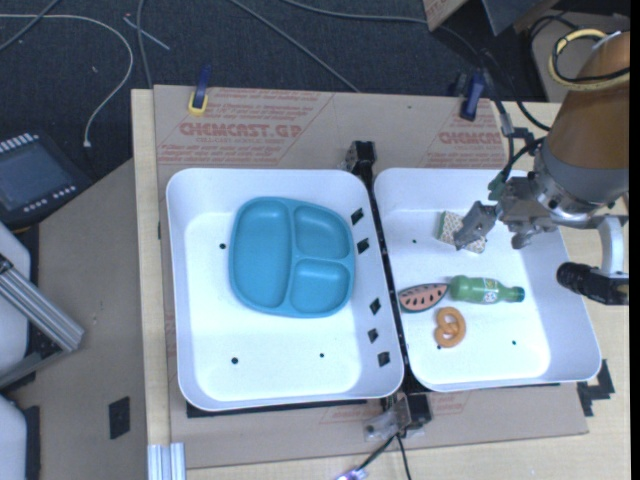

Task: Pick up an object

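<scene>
- The bench [300, 118] carries two white bins; the left bin [200, 268] holds a blue divided plate [292, 256].
- The claw [478, 226] hangs at the upper part of the right bin [560, 338], over a small speckled grey object [452, 227]; whether it's open or gripping, I can't tell.
- Green bottle [485, 290], watermelon slice [423, 296] and pretzel [450, 326] lie mid-bin; nothing looks lifted yet.

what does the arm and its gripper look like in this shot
The arm is a thick, rounded body with a wide orange band above a grey wrist section. Below the wrist sits a cluster of grey metal fittings, and black cables loop along its left side. The gripper is a small grey metal piece with a speckled look. A pale cable ring lies near the arm's top.
</scene>
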Robot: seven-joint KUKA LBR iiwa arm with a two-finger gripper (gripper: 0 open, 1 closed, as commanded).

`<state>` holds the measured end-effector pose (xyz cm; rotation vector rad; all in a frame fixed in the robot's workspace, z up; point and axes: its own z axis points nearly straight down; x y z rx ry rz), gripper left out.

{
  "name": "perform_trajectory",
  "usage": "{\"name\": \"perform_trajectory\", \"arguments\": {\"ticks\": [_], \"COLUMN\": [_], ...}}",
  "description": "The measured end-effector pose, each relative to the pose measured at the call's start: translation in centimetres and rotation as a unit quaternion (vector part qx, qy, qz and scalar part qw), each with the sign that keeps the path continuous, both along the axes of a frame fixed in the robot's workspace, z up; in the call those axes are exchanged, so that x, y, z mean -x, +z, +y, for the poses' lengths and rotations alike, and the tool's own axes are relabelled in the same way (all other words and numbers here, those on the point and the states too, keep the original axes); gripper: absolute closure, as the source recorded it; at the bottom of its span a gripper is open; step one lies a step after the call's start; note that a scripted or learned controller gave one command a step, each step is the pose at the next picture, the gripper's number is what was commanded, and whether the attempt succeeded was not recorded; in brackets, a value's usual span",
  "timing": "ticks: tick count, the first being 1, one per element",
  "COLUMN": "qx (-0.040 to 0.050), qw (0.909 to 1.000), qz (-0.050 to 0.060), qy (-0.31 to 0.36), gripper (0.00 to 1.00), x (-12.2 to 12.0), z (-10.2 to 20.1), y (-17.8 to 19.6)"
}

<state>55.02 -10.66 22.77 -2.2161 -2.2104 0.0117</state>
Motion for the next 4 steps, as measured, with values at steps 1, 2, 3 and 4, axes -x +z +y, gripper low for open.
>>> {"name": "perform_trajectory", "arguments": {"ticks": [1, 2, 3, 4], "qx": [0.0007, 0.0001, 0.0004, 0.0003], "qw": [1.0000, 1.0000, 1.0000, 1.0000], "qz": [-0.006, -0.003, -0.003, -0.004], "qy": [0.001, 0.001, 0.001, 0.001], "gripper": [0.00, 0.00, 0.00, 0.00], "x": [-0.2, -0.6, -0.8, -0.8], "z": [0.0, 1.0, 0.1, 0.2], "y": [0.6, -4.8, -10.4, -14.5]}}
